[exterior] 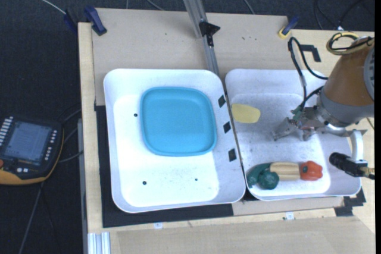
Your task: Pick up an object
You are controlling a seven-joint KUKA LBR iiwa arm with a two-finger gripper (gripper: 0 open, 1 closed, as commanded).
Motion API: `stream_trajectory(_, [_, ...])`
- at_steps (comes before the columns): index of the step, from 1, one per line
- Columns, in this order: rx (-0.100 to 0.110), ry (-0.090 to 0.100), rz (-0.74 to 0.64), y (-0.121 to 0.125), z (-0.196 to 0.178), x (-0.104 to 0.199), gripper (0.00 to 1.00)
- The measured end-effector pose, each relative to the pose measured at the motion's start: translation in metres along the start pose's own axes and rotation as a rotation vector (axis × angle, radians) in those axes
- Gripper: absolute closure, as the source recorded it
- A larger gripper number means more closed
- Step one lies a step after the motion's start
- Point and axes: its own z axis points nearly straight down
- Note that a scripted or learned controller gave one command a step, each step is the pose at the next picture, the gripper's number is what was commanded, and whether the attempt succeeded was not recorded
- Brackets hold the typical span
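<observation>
We're low over the right bin (262, 77) now, gripper (293, 129) hanging above bare white floor mid-bin, and we can see nothing between the jaws, though whether they're open or closed we cannot tell. The yellow piece (245, 113) lies near the left wall; the green (263, 178), tan (284, 171) and red (310, 171) objects line the front edge. By our reckoning, the pick isn't made yet.

Wooden bench (149, 38) bears two white bins side by side: left bin (119, 187), right bin (262, 77).
</observation>
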Motion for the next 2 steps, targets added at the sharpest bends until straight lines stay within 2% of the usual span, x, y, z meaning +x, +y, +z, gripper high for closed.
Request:
stream_trajectory(1, [-0.005,-0.001,0.0,0.001,-0.013,0.0,1.0])
stream_trajectory(2, [-0.009,-0.002,0.0,0.003,-0.075,-0.005,1.0])
